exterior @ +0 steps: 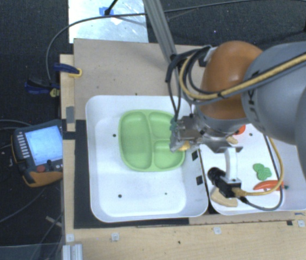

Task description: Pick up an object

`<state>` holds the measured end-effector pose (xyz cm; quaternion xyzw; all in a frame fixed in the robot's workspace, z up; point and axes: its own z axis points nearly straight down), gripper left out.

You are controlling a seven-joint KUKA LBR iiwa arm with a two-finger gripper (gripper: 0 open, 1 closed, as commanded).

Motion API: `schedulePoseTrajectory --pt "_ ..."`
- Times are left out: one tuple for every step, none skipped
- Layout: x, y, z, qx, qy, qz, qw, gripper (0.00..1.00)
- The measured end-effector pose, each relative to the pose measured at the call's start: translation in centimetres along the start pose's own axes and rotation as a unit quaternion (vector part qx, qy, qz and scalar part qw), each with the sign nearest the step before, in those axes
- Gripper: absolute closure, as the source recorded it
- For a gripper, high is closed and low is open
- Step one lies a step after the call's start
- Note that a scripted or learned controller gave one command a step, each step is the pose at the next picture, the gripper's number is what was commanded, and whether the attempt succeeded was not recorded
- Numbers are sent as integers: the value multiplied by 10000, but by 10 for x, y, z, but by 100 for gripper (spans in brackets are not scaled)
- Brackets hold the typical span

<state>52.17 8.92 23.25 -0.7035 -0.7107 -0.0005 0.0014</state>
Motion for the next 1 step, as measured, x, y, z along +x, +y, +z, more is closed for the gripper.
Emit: schedulePoseTrajectory --pt "-3 1 0 -6 -8 30 10000 0"
